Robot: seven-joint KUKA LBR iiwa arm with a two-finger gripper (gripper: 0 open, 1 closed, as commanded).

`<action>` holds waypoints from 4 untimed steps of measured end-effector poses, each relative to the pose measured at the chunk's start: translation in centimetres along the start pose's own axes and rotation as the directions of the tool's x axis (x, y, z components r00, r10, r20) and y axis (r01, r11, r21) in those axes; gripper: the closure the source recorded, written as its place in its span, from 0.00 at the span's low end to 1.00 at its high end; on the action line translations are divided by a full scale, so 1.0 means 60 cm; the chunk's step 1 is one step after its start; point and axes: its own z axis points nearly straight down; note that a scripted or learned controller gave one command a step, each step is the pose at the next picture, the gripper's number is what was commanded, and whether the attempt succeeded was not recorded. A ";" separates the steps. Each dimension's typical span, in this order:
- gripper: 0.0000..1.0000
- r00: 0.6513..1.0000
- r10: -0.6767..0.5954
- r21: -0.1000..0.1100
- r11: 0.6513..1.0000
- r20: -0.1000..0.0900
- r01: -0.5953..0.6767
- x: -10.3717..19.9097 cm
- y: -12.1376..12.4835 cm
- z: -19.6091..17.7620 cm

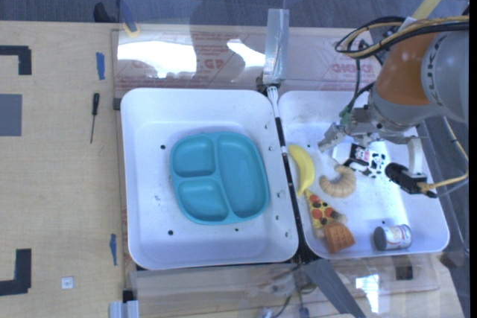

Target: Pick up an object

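Observation:
The right bin [425, 216] holds several toy foods. A yellow banana [302, 167] lies along its left wall. A tan croissant [337, 183] sits just right of the banana. A pizza slice [321, 211] and a brown waffle piece [338, 237] lie near the front left corner, and a small can [393, 236] lies on its side at the front right. My gripper [361, 155] hangs low over the bin's middle, just above and right of the croissant, with nothing seen in it.
The left bin [141, 160] carries a blue divided plate [219, 176]. A clear wall [276, 48] rises behind both bins. The grey arm with its orange band [402, 78] and cables covers the right bin's back right part.

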 end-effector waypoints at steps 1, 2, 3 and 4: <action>0.00 1.000 -0.001 0.011 1.000 -0.003 0.001 0.058 0.033 0.026; 0.00 1.000 -0.001 0.014 1.000 -0.003 0.001 0.051 0.096 0.029; 1.00 1.000 -0.004 0.006 1.000 -0.001 0.004 0.052 0.101 0.006; 1.00 1.000 -0.003 0.004 1.000 -0.004 0.003 0.103 0.036 -0.149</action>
